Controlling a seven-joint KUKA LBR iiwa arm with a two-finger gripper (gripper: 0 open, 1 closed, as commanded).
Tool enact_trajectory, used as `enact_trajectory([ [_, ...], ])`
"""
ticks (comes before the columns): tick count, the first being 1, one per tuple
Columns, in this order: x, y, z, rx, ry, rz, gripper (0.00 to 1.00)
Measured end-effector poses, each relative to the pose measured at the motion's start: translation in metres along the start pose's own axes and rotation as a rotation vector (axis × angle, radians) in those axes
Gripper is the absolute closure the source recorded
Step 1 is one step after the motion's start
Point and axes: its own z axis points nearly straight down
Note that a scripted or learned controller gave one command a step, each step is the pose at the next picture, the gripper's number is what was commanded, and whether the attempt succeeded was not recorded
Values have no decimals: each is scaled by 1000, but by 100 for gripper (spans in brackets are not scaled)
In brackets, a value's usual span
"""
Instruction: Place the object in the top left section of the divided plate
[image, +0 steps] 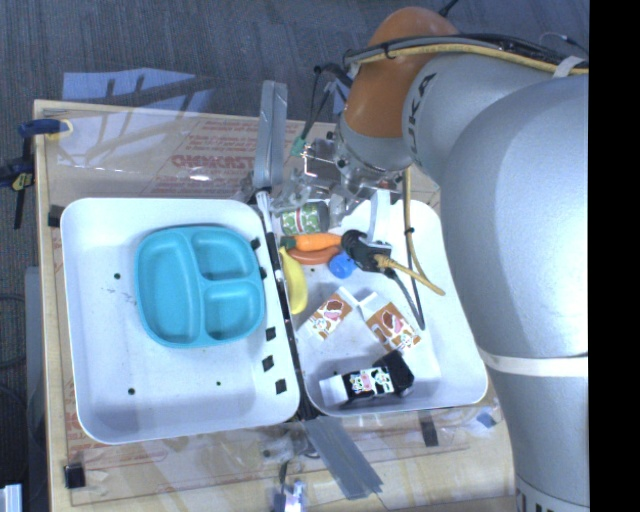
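Red printing on the board beneath the two bins is too faint to read, and the labels on the packages are too small to make out. One blue divided plate with three sections lies in the left bin. The right bin holds one banana, one carrot, two small cartons, one black box. The gripper hangs over the right bin's far edge; I cannot tell how its jaws stand.
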Motion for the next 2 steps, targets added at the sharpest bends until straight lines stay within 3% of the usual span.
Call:
enact_trajectory([
  [1, -3, -27, 35, -9, 0, -74, 100],
  [2, -4, -27, 35, -10, -1, -72, 0],
])
